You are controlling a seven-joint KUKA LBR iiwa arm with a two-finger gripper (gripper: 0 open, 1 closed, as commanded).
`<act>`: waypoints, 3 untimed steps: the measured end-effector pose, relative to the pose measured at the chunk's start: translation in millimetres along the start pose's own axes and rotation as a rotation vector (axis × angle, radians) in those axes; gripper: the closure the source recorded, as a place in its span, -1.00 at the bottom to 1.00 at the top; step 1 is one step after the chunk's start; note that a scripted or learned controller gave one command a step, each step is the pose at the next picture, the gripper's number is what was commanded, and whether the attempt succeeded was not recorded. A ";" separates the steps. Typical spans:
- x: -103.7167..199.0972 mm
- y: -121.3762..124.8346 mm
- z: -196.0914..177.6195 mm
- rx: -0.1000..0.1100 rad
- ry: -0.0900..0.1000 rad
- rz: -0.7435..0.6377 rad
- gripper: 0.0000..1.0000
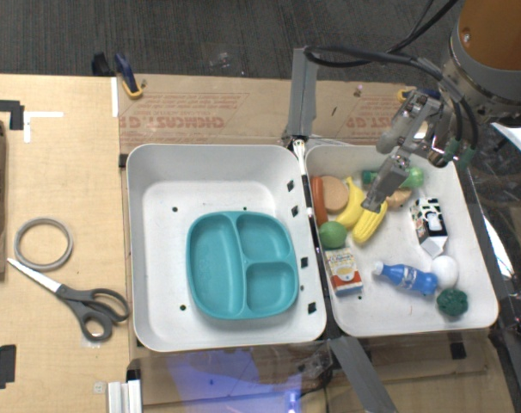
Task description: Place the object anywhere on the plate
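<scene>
Item, right white bin (pixel 475 256): grey two-finger gripper (pixel 376 198) low over a yellow plastic banana (pixel 366 216); from my feed I cannot tell whether the jaws are spread or pinching. Neighbours touching the banana: green lime (pixel 334 234), tan bread roll (pixel 334 194). Target: teal three-compartment plate (pixel 242 265), left white bin (pixel 157 231), nothing on it. Risks, my judgement: crowding may deflect the fingers, drag a neighbour along, or let the curved banana slip before the bin wall is cleared
</scene>
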State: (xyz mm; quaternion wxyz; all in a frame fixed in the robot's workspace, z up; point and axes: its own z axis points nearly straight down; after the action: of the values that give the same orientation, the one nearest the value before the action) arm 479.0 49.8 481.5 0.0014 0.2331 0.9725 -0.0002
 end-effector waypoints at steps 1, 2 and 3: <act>-42.3 -57.2 93.1 0.001 0.000 -0.027 -1.00; -53.5 -107.7 232.2 0.000 0.002 -0.198 -1.00; -55.0 -106.9 222.9 0.000 -0.002 -0.200 1.00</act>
State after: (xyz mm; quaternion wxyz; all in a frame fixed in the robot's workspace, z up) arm 480.2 -70.6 258.8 0.0022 0.1350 0.9908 -0.0006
